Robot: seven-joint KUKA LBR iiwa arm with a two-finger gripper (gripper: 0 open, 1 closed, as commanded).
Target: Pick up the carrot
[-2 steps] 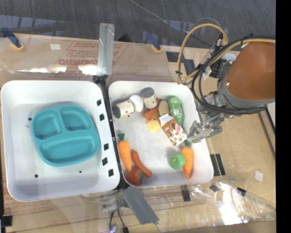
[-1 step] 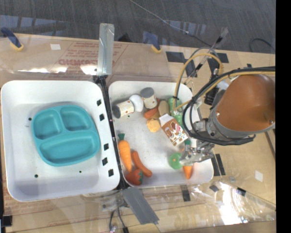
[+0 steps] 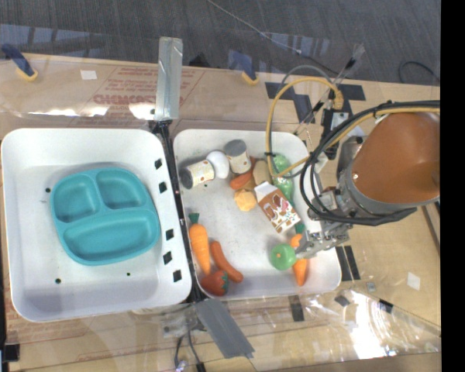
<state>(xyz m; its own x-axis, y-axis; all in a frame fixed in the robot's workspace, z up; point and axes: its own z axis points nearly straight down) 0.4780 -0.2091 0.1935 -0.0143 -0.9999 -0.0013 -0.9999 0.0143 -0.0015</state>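
Note:
An orange carrot (image 3: 198,246) with a green top lies along the left wall of the right bin (image 3: 240,223). A second, smaller orange carrot piece (image 3: 300,271) lies by the bin's front right corner, beside a round green item (image 3: 281,256). My gripper (image 3: 316,241) hangs low over that corner, just above and right of the small carrot piece. Another bit of orange (image 3: 296,241) shows at the gripper's left edge. The arm's orange band and its cables hide the bin's right wall.
The left bin (image 3: 31,285) holds a teal divided plate (image 3: 105,214). In the right bin lie a red pepper (image 3: 215,283), a red sausage shape (image 3: 228,266), a small carton (image 3: 277,208), two cans (image 3: 202,173), a white ball (image 3: 217,160) and several other play foods.

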